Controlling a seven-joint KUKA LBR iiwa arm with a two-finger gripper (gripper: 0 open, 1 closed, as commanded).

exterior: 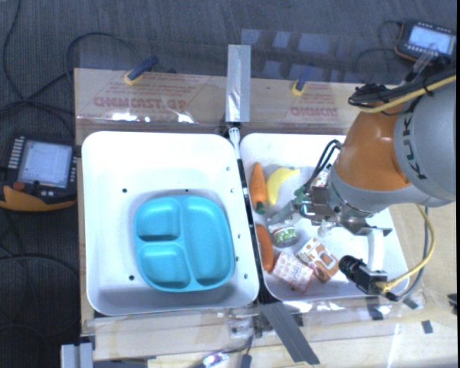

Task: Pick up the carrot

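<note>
Orange carrot lies at 9 o'clock from our gripper, long axis 12-to-6; jaws' state we cannot tell.

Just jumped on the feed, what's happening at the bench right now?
The arm reaches in over the right bin, its gripper low among the toy food there. Two carrots lie along that bin's left wall: one beside a banana, another nearer the front by some small cartons. Neither carrot is visibly between the fingers, so nothing looks picked yet. The left bin holds a blue divided plate.
</note>
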